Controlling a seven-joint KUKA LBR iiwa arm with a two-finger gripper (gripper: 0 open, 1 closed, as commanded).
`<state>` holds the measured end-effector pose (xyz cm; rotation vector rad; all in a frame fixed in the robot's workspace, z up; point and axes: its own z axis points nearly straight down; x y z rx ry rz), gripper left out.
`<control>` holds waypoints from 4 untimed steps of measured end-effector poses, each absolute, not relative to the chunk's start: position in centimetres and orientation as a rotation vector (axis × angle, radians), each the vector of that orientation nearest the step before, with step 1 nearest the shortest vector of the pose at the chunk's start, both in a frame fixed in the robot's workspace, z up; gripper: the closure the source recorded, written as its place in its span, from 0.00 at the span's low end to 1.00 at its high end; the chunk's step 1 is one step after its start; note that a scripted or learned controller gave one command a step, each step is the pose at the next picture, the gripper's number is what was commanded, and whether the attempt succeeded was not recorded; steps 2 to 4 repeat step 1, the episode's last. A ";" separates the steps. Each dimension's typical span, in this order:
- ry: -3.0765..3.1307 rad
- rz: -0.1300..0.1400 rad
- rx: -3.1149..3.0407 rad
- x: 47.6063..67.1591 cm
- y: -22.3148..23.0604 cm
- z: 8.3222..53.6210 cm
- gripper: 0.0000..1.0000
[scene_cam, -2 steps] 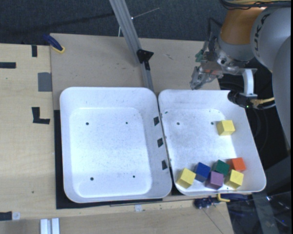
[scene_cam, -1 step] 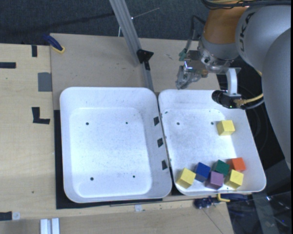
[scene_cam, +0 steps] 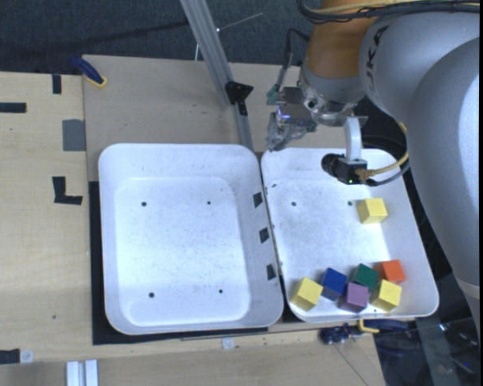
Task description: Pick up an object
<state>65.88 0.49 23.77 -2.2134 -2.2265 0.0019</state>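
Observation:
My gripper (scene_cam: 280, 137) hangs over the far left corner of the right bin (scene_cam: 306, 215), just past its back rim, with nothing seen between its fingers. A yellow cube (scene_cam: 372, 210) lies alone at the bin's right side. Along the bin's near edge sits a cluster: a yellow cube (scene_cam: 307, 293), a blue cube (scene_cam: 334, 282), a purple cube (scene_cam: 357, 296), a green cube (scene_cam: 365, 277), an orange cube (scene_cam: 392, 270) and another yellow cube (scene_cam: 388, 294). All cubes lie well clear of the gripper.
The left bin (scene_cam: 181, 240) stands beside the right one, their rims touching. A slanted metal rod (scene_cam: 213, 47) crosses the bench behind the bins. The grey arm with its orange band (scene_cam: 346, 22) fills the upper right.

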 end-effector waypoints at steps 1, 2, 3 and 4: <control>-2.226 0.003 -2.213 64.3 5.0 23.6 1.00; -2.226 0.003 -2.213 64.3 5.0 23.6 1.00; -2.226 0.003 -2.213 64.3 5.0 23.6 1.00; -2.226 0.003 -2.213 64.3 5.0 23.6 1.00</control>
